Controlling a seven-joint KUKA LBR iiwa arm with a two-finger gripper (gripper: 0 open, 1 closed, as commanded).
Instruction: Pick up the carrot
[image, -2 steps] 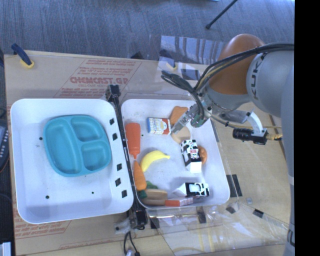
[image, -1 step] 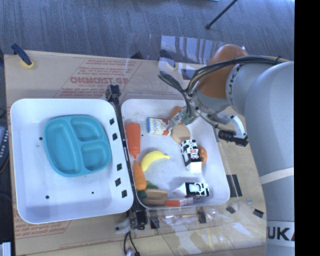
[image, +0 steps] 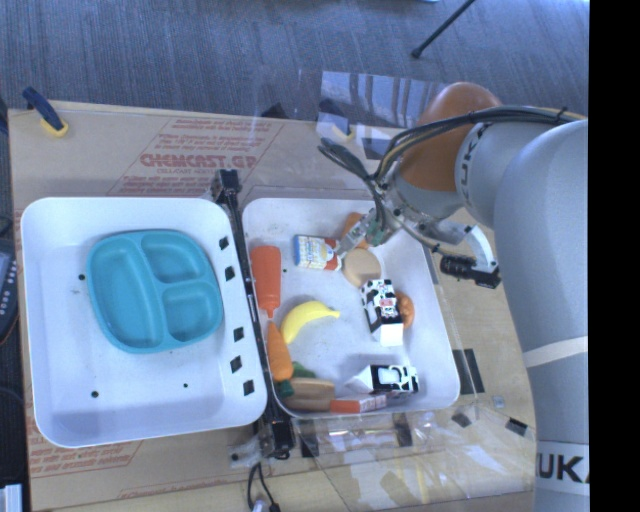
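Whether the jaws are spread or pressed together cannot be told; the gripper (image: 362, 232) hangs over the right bin's (image: 425, 262) far side. The carrot (image: 279, 356) lies near that bin's left wall, beside the banana (image: 306, 320). The left bin (image: 40, 300) holds a blue tray (image: 155, 290).

We read this as a robotics lab w/ a test rig, not a home. A big grey industrial arm (image: 540, 260) w/ exposed cable bundle reaches in from 3 o'clock over a bench (image: 150, 150) covered in printed protective paper. Two shallow white bins (image: 40, 300) sit side by side, w/ toy food in one. Grey carpet (image: 200, 50) runs at 12 o'clock.
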